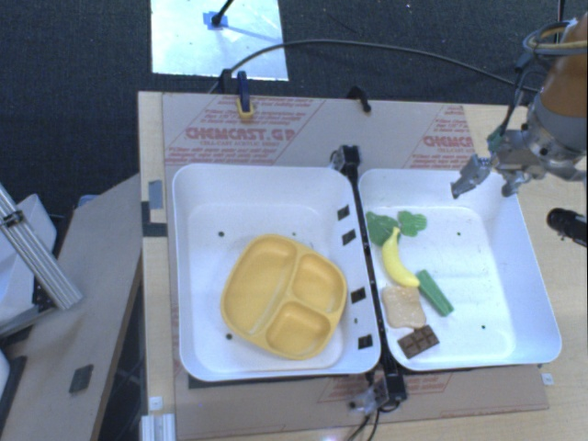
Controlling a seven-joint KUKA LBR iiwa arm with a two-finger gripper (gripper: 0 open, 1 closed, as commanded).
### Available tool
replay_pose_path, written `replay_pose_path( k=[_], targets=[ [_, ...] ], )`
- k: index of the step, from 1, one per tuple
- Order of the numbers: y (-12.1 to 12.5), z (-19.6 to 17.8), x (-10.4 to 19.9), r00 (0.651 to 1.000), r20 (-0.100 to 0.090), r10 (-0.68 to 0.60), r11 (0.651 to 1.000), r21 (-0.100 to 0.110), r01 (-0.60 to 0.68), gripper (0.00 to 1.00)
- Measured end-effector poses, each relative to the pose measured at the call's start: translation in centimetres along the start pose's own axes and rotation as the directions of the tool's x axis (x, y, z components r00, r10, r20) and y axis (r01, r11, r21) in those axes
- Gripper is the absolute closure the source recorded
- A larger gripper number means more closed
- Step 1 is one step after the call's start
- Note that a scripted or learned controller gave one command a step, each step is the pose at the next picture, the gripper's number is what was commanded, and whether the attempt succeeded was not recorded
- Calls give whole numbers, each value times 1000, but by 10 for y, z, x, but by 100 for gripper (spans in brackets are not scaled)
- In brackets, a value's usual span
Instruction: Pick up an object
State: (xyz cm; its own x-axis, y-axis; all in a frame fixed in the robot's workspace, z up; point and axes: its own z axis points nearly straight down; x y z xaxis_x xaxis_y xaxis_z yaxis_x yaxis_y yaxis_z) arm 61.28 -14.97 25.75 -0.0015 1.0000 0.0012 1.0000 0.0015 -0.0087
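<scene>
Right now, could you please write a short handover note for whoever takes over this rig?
Gripper: open, holding nothing, above the far edge of the right bin.
Right bin, left side: green leafy toy, banana, green block, cracker-like tan square, brown chocolate piece.
Left bin: yellow divided tray.
Done: nothing picked up yet.
Left: descend on one item, grasp it, lift.

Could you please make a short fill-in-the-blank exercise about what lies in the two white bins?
1. The yellow divided tray lies in the ____ bin.
2. The banana lies in the ____ bin.
3. The tray has ____ compartments.
4. The tool is above the right bin's ____ edge.

Missing words: left; right; three; far
</scene>
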Motion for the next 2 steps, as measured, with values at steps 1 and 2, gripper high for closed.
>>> replay_pose_path(
  k=[1, 2],
  targets=[
    [2, -6, 0, 1000, 2, -2, 1000, -10, 2, 0],
    [3, 56, 4, 1000, 1, -1, 1000, -6, 1, 0]
  ],
)
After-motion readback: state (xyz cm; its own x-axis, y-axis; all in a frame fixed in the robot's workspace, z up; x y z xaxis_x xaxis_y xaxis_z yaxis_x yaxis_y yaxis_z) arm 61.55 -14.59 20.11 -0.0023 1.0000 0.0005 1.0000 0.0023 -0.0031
